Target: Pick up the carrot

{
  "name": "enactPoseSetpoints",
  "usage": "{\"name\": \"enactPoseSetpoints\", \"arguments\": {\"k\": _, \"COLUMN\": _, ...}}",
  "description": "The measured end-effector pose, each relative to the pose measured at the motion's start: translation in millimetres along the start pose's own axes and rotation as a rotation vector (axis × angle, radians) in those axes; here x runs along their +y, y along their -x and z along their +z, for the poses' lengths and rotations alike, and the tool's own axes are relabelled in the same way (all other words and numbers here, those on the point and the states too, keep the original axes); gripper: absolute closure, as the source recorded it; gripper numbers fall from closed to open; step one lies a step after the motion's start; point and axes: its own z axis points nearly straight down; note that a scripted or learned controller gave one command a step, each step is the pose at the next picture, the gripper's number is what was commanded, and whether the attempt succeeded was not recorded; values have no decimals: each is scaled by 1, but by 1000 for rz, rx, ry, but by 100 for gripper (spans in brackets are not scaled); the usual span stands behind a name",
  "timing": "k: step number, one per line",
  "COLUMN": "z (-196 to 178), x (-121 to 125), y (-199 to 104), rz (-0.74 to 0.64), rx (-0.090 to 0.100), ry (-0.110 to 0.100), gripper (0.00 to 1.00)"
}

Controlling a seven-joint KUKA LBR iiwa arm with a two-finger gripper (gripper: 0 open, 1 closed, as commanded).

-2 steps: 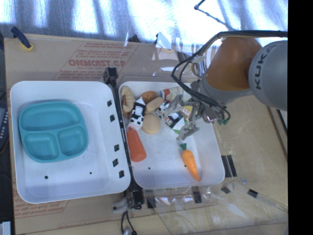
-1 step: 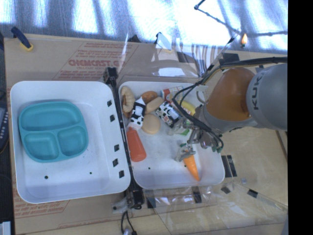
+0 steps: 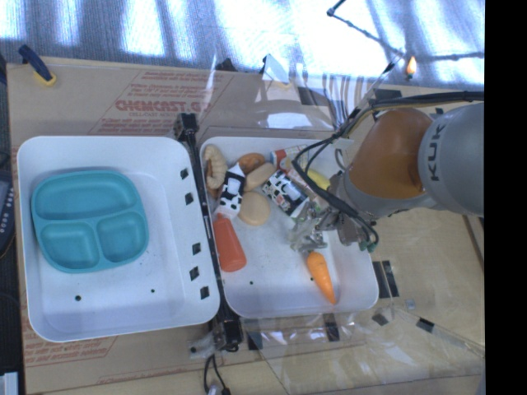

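The carrot [image 3: 322,276] lies on the floor of the right bin [image 3: 272,303], near that bin's front right corner, its thick end pointing toward the gripper [image 3: 310,230] and its tip toward the bin's front wall. The gripper hangs just behind the carrot, low over the bin floor, and nothing sits between it and the carrot. Whether the jaws are spread or pressed together cannot be told, since cables and the wrist blur that part.

Left of the carrot, along the bin's left wall, lies an orange-red bottle [image 3: 229,242]. Behind the carrot, toward the bin's back wall, a cluster of things crowds together: a black-and-white cow-patterned carton [image 3: 284,194], a second cow-patterned piece [image 3: 231,192], a pale round potato-like lump [image 3: 254,209], and bread-like pieces [image 3: 252,163].

Well left of the carrot, in the left bin [image 3: 49,307], sits a teal plate [image 3: 89,219] with three compartments.
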Motion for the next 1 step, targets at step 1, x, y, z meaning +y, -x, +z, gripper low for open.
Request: {"name": "enactPoseSetpoints", "arguments": {"k": 1, "z": -59, "x": 43, "y": -17, "rz": 447, "rx": 2, "ry": 0, "gripper": 100}}
